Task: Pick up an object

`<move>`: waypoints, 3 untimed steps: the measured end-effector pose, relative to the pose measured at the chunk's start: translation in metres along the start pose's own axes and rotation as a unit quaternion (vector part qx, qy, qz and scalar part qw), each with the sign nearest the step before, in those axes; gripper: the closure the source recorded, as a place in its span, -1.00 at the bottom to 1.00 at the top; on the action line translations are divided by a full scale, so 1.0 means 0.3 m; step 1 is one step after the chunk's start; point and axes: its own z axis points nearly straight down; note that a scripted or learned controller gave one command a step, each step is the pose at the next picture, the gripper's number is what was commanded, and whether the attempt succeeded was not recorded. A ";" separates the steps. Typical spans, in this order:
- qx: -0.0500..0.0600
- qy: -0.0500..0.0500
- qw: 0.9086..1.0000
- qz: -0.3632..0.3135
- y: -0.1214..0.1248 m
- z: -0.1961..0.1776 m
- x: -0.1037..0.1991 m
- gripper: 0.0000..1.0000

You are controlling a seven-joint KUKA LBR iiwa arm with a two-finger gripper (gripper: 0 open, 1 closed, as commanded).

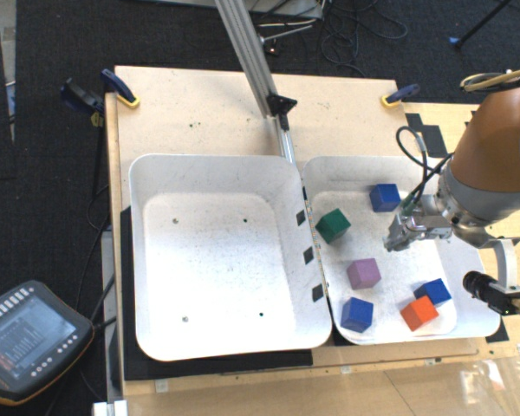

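- Nearest the camera, at the lower left of the frame, a handheld control pad [22, 341] lies off the bench, cut off by the frame edge; its screen is too small to read.
- 2 white bins sit side by side on the bench [199, 102], probably so blocks can be moved from one to the other.
- In the right bin [347, 170] lie 6 loose blocks, all possible targets: a green block [334, 225] at its upper left, a blue block [384, 198] toward the top, a purple block [363, 273] in the middle, a second blue block [357, 314] at the bottom, and an orange block [419, 312] touching a third blue block [433, 291] at the lower right.
- With the left bin [208, 250] showing only dark specks, I judge the pick must come from the right one.
- From the right edge, the gripper [404, 234] hangs over the right bin between the top blue block and the purple block, near both; no block sits between its tips.
- Whether it is released or clenched, I cannot tell, since the wrist and cables hide that.
- Most of the arm [498, 159] is cut off at the right edge, so its reach is hard to judge.
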 end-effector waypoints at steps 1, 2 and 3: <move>0.000 0.000 1.000 0.000 0.025 0.015 0.154 1.00; 0.000 0.000 1.000 -0.001 0.059 0.027 0.331 1.00; -0.002 0.000 1.000 -0.001 0.050 -0.032 0.504 1.00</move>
